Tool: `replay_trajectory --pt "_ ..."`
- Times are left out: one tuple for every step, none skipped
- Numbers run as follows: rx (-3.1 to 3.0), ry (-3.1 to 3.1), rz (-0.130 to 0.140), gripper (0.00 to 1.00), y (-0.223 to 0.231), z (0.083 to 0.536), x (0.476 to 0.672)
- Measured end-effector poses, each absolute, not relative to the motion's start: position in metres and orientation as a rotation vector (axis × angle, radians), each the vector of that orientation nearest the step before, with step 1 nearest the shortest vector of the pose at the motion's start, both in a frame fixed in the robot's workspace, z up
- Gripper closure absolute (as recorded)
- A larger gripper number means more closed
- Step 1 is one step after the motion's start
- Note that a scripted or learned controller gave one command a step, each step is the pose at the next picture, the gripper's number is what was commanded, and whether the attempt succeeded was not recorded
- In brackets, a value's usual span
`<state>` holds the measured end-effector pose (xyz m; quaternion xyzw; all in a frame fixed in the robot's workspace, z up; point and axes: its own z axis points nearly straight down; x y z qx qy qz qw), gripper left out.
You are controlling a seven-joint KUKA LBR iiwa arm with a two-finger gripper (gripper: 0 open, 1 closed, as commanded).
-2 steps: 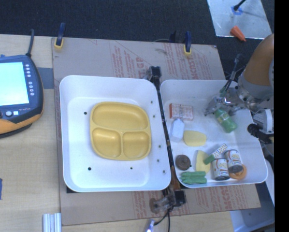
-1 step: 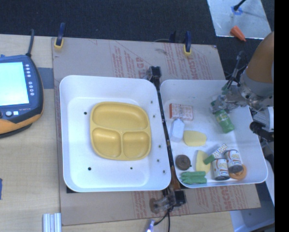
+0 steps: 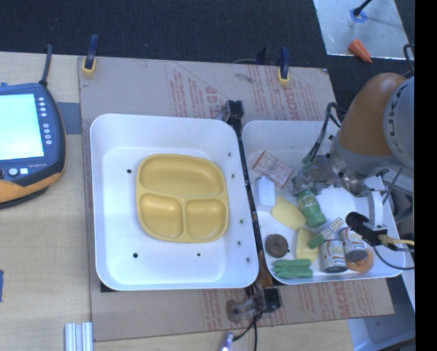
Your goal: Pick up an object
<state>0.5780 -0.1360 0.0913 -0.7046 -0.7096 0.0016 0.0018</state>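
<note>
Over the right bin, the arm reaches down, pincer low.

I see the wooden bench covered by a brown cardboard sheet. On the sheet two white bins stand side by side: the right bin is under the gripper, the left bin is on the far side from the arm. A pendant with screen lies much further that way, on bare wood.
</note>
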Motion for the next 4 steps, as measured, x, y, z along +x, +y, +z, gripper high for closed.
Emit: replay_trajectory --pt "-2.215 -2.226 0.0 1.0 -0.065 0.193 0.593" --pt "-2.214 -2.224 0.002 1.0 -0.024 0.248 0.523" --pt "-2.216 -2.223 0.002 1.0 0.031 0.257 0.566" --pt "-2.214 -2.226 0.007 1.0 0.032 0.231 0.55"
